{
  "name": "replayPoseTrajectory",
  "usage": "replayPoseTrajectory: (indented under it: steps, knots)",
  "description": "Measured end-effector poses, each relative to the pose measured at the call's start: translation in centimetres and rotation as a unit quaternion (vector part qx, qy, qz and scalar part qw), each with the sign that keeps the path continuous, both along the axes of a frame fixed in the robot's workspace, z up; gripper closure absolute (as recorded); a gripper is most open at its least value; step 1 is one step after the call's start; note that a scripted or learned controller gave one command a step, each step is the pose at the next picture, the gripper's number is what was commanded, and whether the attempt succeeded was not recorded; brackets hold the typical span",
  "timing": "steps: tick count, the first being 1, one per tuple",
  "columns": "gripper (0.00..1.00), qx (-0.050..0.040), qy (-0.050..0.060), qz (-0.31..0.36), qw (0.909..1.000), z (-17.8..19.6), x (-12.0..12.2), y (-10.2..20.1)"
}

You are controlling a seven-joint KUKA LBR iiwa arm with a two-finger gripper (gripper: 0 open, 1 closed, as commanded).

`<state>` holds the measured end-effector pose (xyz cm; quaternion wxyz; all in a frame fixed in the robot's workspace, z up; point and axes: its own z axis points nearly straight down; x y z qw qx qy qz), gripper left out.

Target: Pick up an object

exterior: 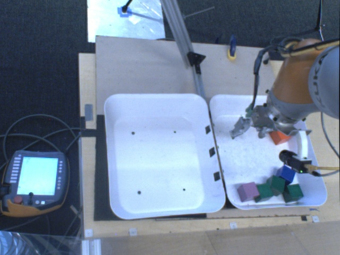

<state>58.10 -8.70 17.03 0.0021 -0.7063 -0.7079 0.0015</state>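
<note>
tool [249, 129]: spread, grasping nothing | orange block [278, 137]: just right of tool

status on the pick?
Gripper over right bin, nothing between fingers. Orange block beside it. Pink, green, blue blocks clustered at near corner.

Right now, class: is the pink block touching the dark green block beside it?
Touching. The camera view shows the pink block pressed against the dark green block, no gap.

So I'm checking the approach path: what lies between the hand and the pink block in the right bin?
In the camera view, only bare bin floor lies between the hand and the pink block.
</note>
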Motion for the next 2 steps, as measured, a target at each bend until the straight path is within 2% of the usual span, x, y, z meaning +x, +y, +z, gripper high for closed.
replayPoseTrajectory:
  steps: [2]
  knots:
    - [0.00,-0.0004,-0.001,0.000,1.0000,-8.2,0.4,-0.4]
